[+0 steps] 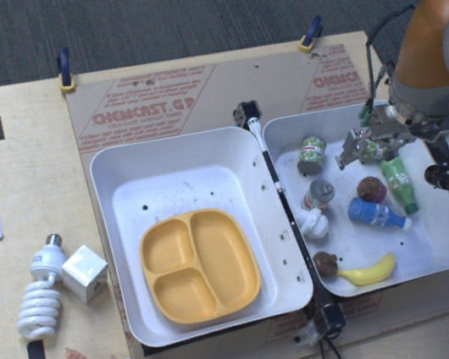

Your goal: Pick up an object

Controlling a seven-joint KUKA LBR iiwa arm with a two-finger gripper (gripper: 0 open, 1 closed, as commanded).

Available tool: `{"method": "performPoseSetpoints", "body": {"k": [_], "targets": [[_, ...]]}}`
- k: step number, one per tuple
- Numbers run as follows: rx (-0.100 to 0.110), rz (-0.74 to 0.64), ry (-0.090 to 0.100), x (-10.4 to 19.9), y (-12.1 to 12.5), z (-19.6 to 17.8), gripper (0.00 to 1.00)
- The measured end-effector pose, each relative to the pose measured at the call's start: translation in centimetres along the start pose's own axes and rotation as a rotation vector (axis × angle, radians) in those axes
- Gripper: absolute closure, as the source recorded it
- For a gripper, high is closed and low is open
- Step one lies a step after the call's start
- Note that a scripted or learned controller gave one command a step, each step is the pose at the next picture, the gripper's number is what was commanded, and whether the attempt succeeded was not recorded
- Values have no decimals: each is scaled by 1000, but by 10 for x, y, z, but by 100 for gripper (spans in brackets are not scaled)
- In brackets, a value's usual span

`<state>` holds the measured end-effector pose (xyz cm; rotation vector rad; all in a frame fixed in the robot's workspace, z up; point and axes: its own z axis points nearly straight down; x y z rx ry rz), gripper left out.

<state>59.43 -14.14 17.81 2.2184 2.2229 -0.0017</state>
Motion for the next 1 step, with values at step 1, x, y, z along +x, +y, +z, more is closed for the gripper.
{"method": "performPoseSetpoints", "body": {"k": [1], "targets": [[0,1,1,-7,-11,86,0]]}}
